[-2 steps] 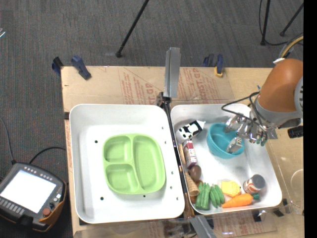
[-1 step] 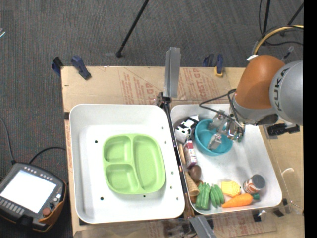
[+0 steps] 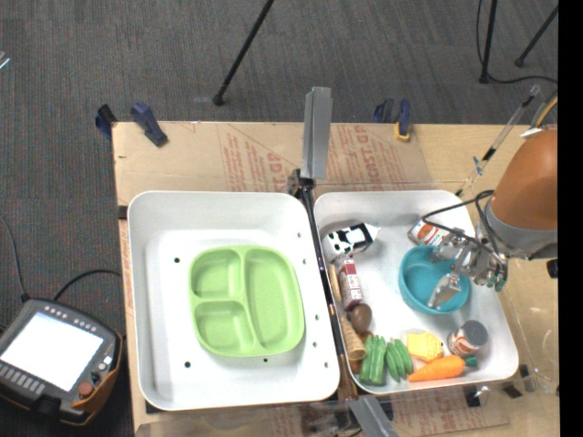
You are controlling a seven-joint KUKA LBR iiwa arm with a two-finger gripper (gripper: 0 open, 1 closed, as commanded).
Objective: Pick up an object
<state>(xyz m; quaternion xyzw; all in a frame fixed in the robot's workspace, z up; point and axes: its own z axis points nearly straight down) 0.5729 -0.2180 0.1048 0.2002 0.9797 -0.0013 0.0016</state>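
Jaws (image 3: 449, 288) inside blue bowl (image 3: 421, 285) (opening unclear).

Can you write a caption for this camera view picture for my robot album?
Robot claw hovers over a blue bowl beside a green tray.

Worktop (image 3: 228, 153), upper centre of the frame: bare brown cardboard-like sheet, matt, printed with faint red lettering. Two bins (image 3: 150, 244), centre: smooth white plastic with a soft sheen. Divided plate (image 3: 246, 299), left of centre: matt lime-green plastic. Bowl (image 3: 419, 285), right of centre: glossy blue plastic. End effector (image 3: 451, 289), over the bowl: bright bare metal parts, reflective. Arm band (image 3: 533, 180), right edge: smooth orange shell, semi-gloss. Carrot (image 3: 437, 369) and pea pods (image 3: 384, 358), lower right: smooth moulded plastic, slightly shiny. Can (image 3: 466, 339), lower right: metallic rim, printed label. Floor (image 3: 137, 44), top of the frame: dark grey carpet, rough and matt.
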